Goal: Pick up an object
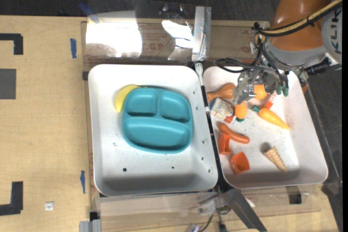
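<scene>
My gripper [248, 94] hangs low over the far middle of the right bin [304, 155], under the orange band of the arm. Just below it lies a small orange piece [241, 112] with a green end. Around it are a brown-orange toy [223, 89], a small printed carton [219, 110], an orange carrot [274, 118], a red sausage [235, 134], an orange cup [240, 162] and an ice cream cone [275, 158]. Another orange bit [261, 93] shows right beside the gripper; whether anything is held is hidden by the wrist and cables.
The left bin [103, 149] holds a teal divided plate [157, 119] with a yellow item [124, 96] tucked under its far left edge. A clear plastic sheet [141, 35] and a metal bracket [200, 32] stand behind the bins.
</scene>
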Controlling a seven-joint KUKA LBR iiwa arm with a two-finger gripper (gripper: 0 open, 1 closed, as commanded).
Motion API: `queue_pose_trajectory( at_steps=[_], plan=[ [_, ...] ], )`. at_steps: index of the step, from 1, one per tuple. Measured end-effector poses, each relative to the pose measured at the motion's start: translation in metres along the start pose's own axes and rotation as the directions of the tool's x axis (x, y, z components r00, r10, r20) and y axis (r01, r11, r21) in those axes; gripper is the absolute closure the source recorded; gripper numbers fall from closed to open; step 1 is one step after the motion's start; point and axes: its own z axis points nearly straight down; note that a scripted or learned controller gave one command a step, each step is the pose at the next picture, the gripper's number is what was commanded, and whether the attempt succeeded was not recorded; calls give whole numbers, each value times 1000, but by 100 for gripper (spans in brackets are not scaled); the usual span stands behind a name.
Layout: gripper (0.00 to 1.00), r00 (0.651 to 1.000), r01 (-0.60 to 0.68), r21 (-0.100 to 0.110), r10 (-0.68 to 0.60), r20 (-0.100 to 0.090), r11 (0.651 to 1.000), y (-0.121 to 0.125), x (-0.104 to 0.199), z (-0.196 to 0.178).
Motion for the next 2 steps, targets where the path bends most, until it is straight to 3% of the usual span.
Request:
queue_pose_trajectory(
  at_steps=[1,2],
  plan=[
    [100,1000,1,1,-1,18,1000,0,-4,-17],
    [100,985,-174,-3,174,11,985,72,-26,-37]
  ],
)
